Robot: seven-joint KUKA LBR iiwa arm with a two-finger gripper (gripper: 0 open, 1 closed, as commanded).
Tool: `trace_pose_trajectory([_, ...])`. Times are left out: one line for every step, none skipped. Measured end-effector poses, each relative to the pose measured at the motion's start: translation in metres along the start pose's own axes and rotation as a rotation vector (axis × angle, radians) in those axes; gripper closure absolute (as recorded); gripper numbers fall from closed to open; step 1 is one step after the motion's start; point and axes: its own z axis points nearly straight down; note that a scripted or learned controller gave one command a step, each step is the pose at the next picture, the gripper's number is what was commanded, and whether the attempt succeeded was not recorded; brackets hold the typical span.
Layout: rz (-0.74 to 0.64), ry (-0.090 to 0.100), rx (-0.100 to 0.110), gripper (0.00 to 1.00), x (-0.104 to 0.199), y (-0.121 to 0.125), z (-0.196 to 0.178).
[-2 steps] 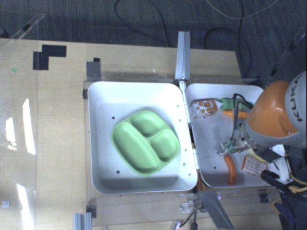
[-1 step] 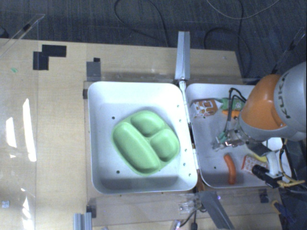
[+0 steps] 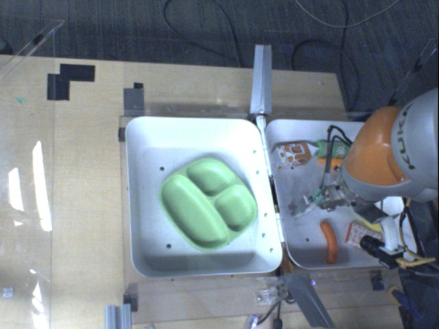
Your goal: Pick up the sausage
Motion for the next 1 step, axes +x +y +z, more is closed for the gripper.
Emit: trace_pose_trajectory([-0.219,0.000,-0.004,0.00,-0.0165,-0.0304,0.0005])
